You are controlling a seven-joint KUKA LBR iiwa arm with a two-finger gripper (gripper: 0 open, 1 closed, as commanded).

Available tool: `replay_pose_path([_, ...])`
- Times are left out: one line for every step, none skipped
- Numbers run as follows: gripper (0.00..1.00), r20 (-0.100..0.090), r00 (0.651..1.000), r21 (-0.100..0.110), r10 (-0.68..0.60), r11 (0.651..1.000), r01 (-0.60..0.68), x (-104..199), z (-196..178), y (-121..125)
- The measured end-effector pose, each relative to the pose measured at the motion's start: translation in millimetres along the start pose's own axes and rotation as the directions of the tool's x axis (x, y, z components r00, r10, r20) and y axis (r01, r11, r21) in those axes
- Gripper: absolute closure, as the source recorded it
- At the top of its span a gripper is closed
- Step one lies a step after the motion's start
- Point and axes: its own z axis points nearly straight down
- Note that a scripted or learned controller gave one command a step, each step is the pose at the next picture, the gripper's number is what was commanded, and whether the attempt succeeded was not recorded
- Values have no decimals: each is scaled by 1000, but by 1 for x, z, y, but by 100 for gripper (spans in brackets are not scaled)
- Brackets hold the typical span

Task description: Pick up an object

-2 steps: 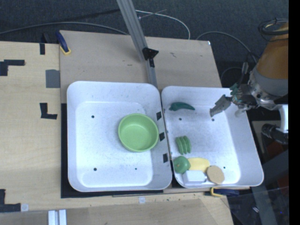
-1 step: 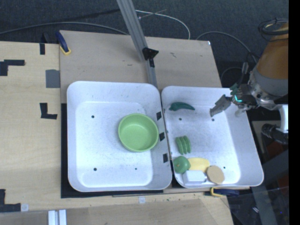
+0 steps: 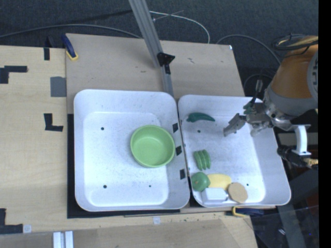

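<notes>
Camera view: wooden bench (image 3: 119,61) on dark carpet (image 3: 232,9); the right bin (image 3: 269,159) has bare floor mid-frame. The gripper (image 3: 243,124) hovers there, fingers spread, holding nothing.

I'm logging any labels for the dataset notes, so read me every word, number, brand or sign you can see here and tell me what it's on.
No readable text anywhere in the camera view.
Green bowl: no print or label.
Two white bins and: only dark specks, no writing.
Bench: black tape marks, not letters.
Arm's orange band: no legible marking.
</notes>
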Motion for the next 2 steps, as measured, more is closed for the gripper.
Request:
replay_pose_path([0, 0, 1000, 1, 0, 1000, 0, -4, 50, 7])
replay_pose_path([0, 0, 1000, 2, 0, 1000, 0, -3, 104, 5])
